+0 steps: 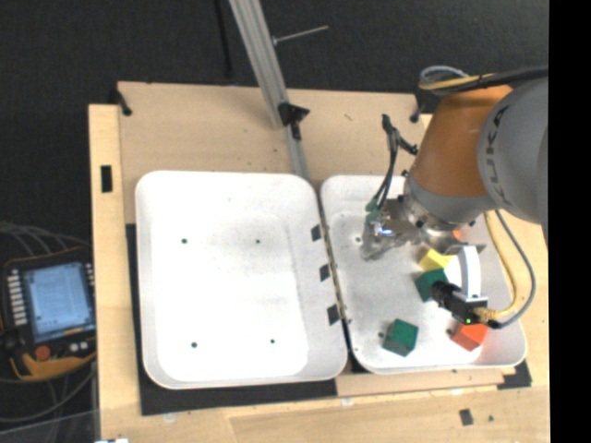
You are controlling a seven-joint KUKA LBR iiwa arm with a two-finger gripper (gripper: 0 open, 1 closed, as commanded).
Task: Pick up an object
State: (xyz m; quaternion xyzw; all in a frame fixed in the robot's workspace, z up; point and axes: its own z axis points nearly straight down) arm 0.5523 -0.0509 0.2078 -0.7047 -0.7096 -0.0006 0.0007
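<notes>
A pale wooden tabletop [212, 137] stands on a dark, carpet-like floor [111, 26] that fills the top and left of the view. A grey metal strut [263, 49] runs at a slant from the top of the view down to the tabletop's far edge, ending at a black bracket [293, 114]. Beyond the tabletop's left edge, on the floor, lies a handheld control pendant [51, 307] with a lit bluish screen, grey cables [37, 238] looping just beside it. The light is even and flat.
</notes>
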